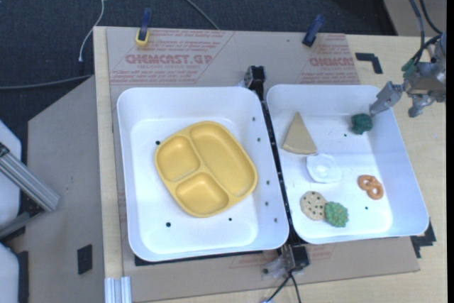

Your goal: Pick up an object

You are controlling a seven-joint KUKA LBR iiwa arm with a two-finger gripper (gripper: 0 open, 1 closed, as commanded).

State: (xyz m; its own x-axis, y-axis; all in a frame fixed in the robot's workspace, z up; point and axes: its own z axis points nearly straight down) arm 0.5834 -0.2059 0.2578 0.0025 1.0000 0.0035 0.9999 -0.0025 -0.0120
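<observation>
The right bin (pixel 408 174) holds several small items: a tan wedge (pixel 301 135), a dark green lump (pixel 362 123), a small white cup (pixel 321 167), a pretzel (pixel 369 186), a cookie (pixel 312 205) and a light green floret (pixel 335 213). My gripper (pixel 396 108) hangs over the bin's far right corner, just right of the dark green lump. It is open, with nothing between its fingers (pixel 383 99).
The left bin (pixel 135 152) carries a yellow divided plate (pixel 206 168). Two blue clamps (pixel 144 26) (pixel 313 30) sit on the bench's far edge. A black bracket (pixel 254 76) stands between the bins at the back.
</observation>
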